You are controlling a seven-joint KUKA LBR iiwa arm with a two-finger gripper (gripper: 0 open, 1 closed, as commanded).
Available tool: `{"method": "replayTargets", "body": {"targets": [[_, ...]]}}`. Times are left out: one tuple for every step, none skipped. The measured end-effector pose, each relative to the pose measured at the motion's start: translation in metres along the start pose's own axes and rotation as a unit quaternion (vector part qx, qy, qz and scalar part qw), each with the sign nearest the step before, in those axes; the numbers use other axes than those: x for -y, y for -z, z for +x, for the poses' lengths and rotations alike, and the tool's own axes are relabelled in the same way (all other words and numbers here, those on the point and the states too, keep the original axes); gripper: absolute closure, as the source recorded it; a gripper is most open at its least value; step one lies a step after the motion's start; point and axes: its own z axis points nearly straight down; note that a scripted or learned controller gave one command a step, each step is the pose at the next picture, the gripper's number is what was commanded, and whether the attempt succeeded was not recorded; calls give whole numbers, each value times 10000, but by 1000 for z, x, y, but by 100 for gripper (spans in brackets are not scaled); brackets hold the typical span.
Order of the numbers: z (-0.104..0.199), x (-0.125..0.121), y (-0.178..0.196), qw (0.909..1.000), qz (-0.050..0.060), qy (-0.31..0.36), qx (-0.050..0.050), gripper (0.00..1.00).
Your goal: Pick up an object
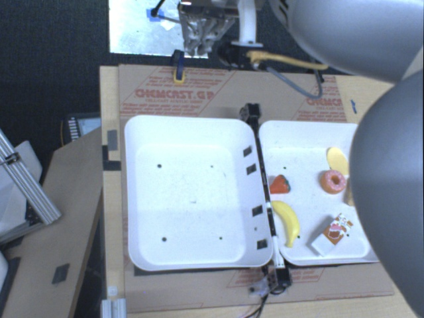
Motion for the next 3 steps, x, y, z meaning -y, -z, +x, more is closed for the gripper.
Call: {"method": "replayTargets", "body": {"targets": [[0,0,3,10000,-38,21,-13,100],[0,0,47,10000,-57,36,-17,100],[0,1,82,10000,-56,37,-16,100]]}}
